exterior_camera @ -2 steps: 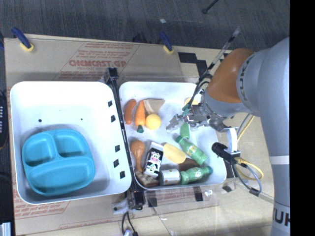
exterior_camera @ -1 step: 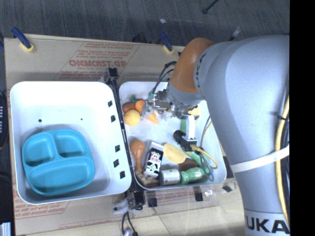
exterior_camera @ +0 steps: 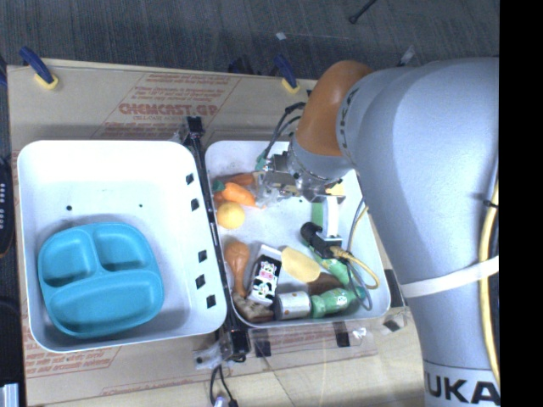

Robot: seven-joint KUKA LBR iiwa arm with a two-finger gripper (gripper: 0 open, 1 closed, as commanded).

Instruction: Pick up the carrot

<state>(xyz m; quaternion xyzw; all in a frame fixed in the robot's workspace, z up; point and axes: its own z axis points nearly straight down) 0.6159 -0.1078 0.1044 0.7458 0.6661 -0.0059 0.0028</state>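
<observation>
Carrot (exterior_camera: 236, 194) lies in the right bin (exterior_camera: 373, 261) by its left wall, long axis running roughly ten to four o'clock, just at nine o'clock of the gripper (exterior_camera: 273, 179), whose grip state I cannot tell.

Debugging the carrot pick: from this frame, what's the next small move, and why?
Probably a short shift of the claw toward the left bin, then down. It sits in the right bin at the carrot, which lies by the divider next to a yellow fruit; nothing shows between its fingers. I can't tell whether they're open, so check that first.
</observation>
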